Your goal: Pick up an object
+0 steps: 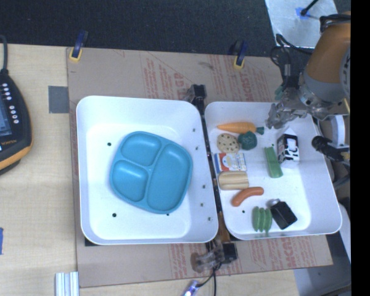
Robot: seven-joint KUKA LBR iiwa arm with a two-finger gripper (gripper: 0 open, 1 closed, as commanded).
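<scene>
The claw (277,117) hangs low over the right bin's (317,184) far edge, beside the carrot (237,127); I cannot tell its state. Other toy foods lie spread across that bin, and the left bin (98,214) holds a blue divided plate (151,171).

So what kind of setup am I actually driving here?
Most likely a robotics lab picking bench, not a kitchen: two white bins on clamped cardboard, toy food such as a carrot and sausage, and a teach pendant at the left.

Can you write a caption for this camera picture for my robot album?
Gripper hovers over toy food in the right bin; a blue plate sits left.
</scene>
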